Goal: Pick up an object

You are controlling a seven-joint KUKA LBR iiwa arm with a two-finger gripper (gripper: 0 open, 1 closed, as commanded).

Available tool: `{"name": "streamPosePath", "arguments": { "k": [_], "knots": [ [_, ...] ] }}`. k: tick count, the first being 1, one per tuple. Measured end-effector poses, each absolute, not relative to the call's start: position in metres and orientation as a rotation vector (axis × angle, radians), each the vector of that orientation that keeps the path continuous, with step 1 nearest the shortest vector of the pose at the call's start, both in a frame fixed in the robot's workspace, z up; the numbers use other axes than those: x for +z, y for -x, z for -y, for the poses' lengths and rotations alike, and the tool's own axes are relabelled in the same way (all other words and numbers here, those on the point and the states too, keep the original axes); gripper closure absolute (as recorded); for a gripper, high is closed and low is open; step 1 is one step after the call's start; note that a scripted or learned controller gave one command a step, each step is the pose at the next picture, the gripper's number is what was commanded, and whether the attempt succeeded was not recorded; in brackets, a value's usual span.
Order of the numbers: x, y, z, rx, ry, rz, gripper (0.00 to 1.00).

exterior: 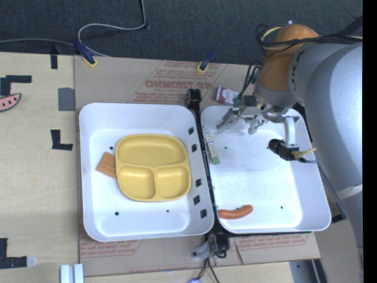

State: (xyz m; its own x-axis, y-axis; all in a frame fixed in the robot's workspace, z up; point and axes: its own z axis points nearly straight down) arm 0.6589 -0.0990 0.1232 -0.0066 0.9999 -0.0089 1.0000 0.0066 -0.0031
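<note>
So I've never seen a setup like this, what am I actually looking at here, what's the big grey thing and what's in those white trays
The picture comes from one camera fixed above a bench, looking down at a slant. The big grey shape on the right is a robot arm, with an orange band above its wrist. At its end is a gripper, a two-finger claw, low over the far end of the right bin. Nothing can be seen between its fingers, so it does not appear to hold anything.

The two shallow white trays are bins set side by side. The left bin holds a yellow divided plate with a small tan, cracker-like piece at its left edge. The right bin holds an orange sausage-shaped toy near its front edge and a small patterned strip by its left wall.
</note>
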Motion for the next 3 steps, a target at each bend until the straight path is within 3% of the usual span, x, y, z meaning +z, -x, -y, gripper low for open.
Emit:
{"name": "streamPosePath", "arguments": {
  "k": [1, 2, 3],
  "knots": [
    [0.086, -0.564, 0.117, -0.001, -2.222, -2.221, 0.00],
    [0.096, -0.565, 0.118, 0.002, -2.218, -2.216, 1.00],
    [0.096, -0.565, 0.118, 0.001, -2.219, -2.217, 0.00]
  ]
}}
